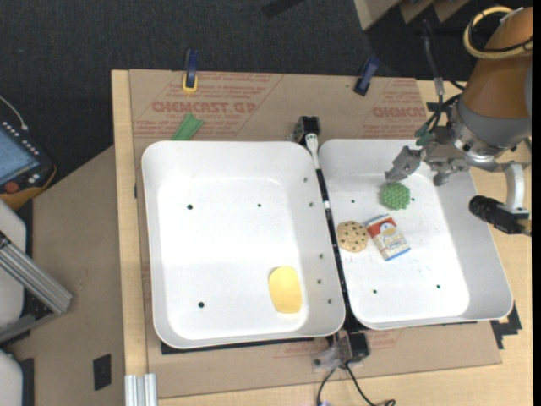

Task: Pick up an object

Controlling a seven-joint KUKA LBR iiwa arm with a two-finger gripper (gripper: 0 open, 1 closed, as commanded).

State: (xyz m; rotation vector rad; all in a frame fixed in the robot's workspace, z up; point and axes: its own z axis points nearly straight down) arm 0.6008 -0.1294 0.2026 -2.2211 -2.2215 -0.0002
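I've got the gripper spread wide just above the green ball near the right bin's back edge; it looks light, squashy, bumpy, so I'd pinch across its middle.

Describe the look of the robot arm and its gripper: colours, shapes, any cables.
The arm is a rounded, bulky body with an orange band above a grey wrist section. A thin dark cable runs down beside it. The gripper is grey metal, with two slim angular fingers splayed from a compact block.
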